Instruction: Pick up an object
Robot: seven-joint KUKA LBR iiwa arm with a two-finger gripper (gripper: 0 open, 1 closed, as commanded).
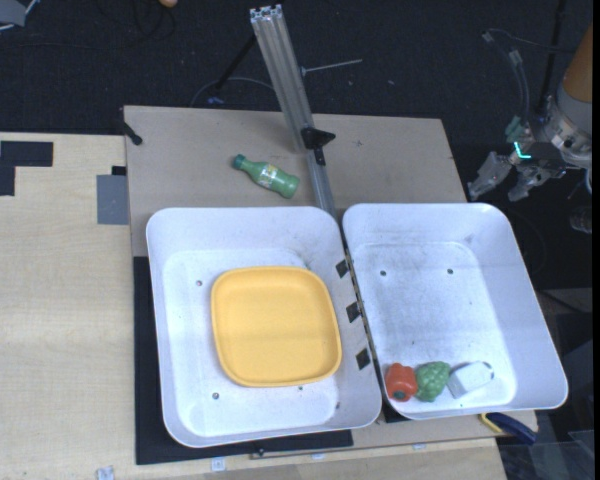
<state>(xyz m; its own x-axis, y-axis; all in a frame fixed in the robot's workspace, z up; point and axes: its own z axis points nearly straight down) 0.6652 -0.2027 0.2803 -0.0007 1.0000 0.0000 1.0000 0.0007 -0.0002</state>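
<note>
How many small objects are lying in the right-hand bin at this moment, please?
3, huddled in the right bin's near corner: a red object at the left, a green object touching it, and a white object to the right. None seems hidden.

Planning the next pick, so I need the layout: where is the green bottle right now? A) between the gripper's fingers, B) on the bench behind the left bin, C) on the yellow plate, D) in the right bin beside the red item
B: the green bottle lies on its side on the bench, behind the left bin, outside both bins.
</note>
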